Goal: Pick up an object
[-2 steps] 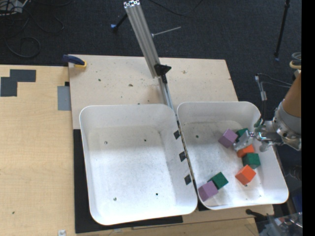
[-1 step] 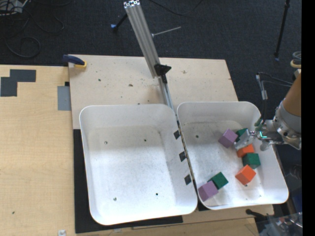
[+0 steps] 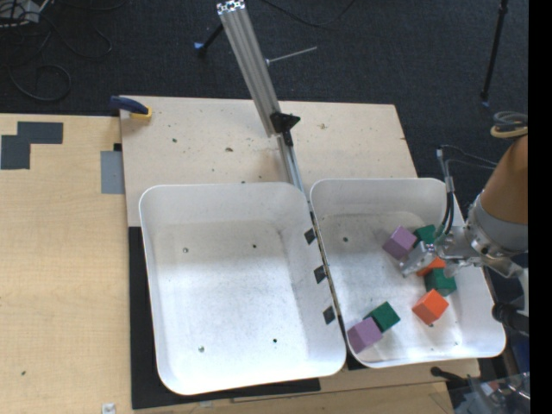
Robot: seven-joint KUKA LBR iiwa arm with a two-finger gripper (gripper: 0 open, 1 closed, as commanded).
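While the gripper (image 3: 429, 257) sits low in the right bin (image 3: 379, 198) among coloured blocks beside a purple cube (image 3: 399, 242), its grip cannot be told

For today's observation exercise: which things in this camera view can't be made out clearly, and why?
- Gripper: whether open or shut, too small among the blocks.
- Orange block beneath it: mostly hidden by the gripper.
- Green block: partly behind the gripper's cable.
- Arm: cut off by the right edge.
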